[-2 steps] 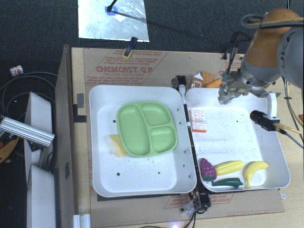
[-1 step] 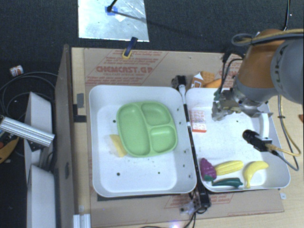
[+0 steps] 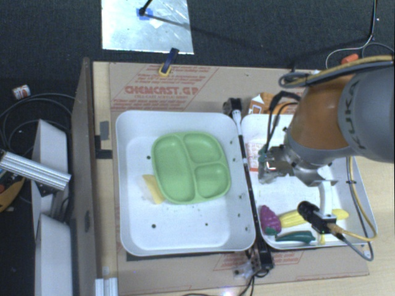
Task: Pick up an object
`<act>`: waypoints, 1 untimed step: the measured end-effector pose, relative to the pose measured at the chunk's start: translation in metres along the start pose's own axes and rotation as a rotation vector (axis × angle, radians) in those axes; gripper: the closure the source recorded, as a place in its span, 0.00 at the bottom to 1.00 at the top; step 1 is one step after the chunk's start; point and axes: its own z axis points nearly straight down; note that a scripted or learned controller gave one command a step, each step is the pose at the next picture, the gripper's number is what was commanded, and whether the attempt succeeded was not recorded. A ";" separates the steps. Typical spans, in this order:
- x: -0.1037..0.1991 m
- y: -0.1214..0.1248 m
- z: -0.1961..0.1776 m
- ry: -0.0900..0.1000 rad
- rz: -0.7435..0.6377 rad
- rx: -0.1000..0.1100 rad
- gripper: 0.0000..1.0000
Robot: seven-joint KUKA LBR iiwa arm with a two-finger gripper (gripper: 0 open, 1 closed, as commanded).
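Observation:
My gripper (image 3: 266, 168) hangs over the left part of the right bin (image 3: 248, 127), under the grey and orange arm. Below it in that bin lie a purple object (image 3: 270, 218), a yellow object (image 3: 295, 217) and a green tool-like item (image 3: 295, 237) near the front wall. A white packet with red print (image 3: 251, 148) lies just left of the gripper, along the bin's left wall. The left bin (image 3: 133, 227) holds a green divided plate (image 3: 190, 167), and a yellow piece (image 3: 152, 189) pokes out from under the plate's left edge. I see nothing between the gripper's fingers.
An orange and white package (image 3: 259, 104) sits at the back of the right bin, partly hidden by the arm. The wall between the two bins runs right beside the gripper. A brown cardboard sheet (image 3: 166, 85) lies under the bins.

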 end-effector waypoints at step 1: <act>0.078 -0.033 0.000 0.001 -0.005 -0.002 1.00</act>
